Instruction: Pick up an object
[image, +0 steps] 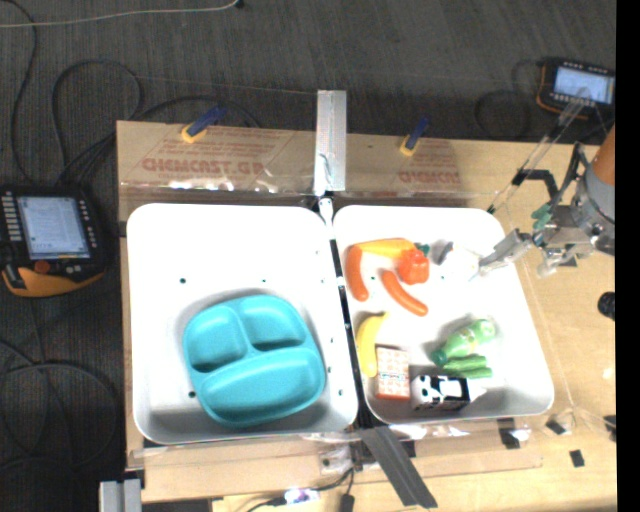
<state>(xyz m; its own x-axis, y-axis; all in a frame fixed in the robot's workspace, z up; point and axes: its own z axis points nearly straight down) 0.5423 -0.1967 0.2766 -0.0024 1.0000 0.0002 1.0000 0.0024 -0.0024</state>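
Observation:
My gripper hangs over the right rim of the right bin, its fingers spread open with nothing between them. One fingertip points in over the bin's upper right part. In this bin lie two orange sausage-shaped pieces, an orange pepper, a yellow-orange piece, a banana, two green items, a colourful small box and a black-and-white box. The nearest object to the fingers is a small grey piece.
A teal divided plate lies in the left bin. A metal post stands behind the wall between the bins. Handheld control panels rest at far left and upper right. Cables run beside the arm.

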